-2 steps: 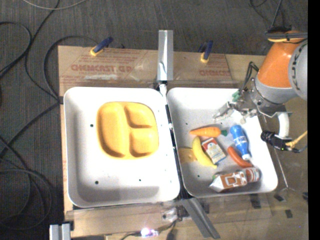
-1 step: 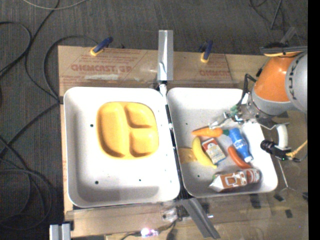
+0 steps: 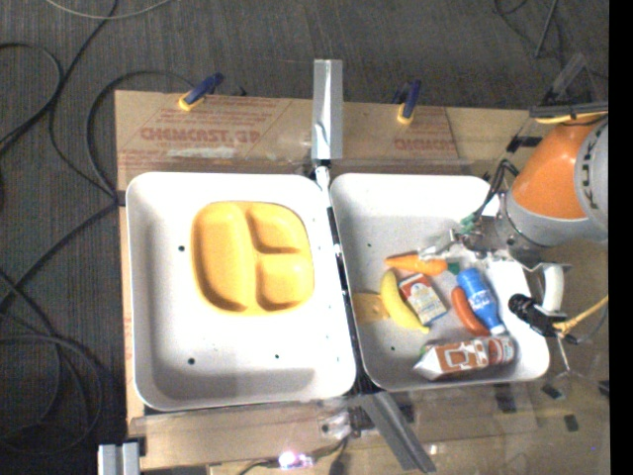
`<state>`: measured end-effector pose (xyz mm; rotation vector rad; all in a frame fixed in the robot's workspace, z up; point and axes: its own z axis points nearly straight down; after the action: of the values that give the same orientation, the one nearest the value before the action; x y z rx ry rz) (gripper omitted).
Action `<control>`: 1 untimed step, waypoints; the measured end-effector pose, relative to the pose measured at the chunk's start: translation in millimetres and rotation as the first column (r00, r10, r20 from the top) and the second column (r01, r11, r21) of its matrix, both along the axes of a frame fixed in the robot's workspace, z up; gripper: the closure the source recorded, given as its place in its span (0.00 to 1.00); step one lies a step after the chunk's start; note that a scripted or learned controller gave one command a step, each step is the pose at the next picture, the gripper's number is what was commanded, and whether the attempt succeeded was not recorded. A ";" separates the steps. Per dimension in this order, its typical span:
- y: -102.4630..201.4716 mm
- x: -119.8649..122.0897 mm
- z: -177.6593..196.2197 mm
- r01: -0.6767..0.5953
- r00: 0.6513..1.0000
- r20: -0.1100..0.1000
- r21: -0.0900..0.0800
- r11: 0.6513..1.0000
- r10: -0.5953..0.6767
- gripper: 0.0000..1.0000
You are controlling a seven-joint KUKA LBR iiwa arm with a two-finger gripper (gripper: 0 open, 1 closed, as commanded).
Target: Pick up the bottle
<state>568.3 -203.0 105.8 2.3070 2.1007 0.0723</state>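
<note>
Pincer (image 3: 465,237) sits low over the upper part of the right bin (image 3: 396,201), at the end of the grey arm with its orange band (image 3: 551,178). Whether it is released or clenched cannot be told; nothing is visibly held in it.

Just below and slightly right of the pincer lies the bottle (image 3: 479,299), on its side near the bin's right wall. It is small, blue-bodied with a white label patch, long axis running roughly up and down the view.

Handling, as a judgement: likely light, stiff plastic, smooth and rounded, so prone to roll or slip under an off-centre pinch. Best taken across the mid-body, square to its long axis.

Neighbours crowd it. A red-orange sausage-shaped item (image 3: 465,311) lies touching its left side. A carton (image 3: 465,357) lies just below. A carrot (image 3: 420,262), a small red box (image 3: 424,298) and a banana (image 3: 398,302) lie further left.

Left bin (image 3: 158,364) on the worktop holds a yellow divided tray (image 3: 252,255).
</note>
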 end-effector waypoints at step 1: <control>2.5 -8.1 -1.8 -0.043 0.999 -0.005 -0.007 0.999 0.043 0.00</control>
<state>560.2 -200.5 104.0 2.2606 2.1496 0.0591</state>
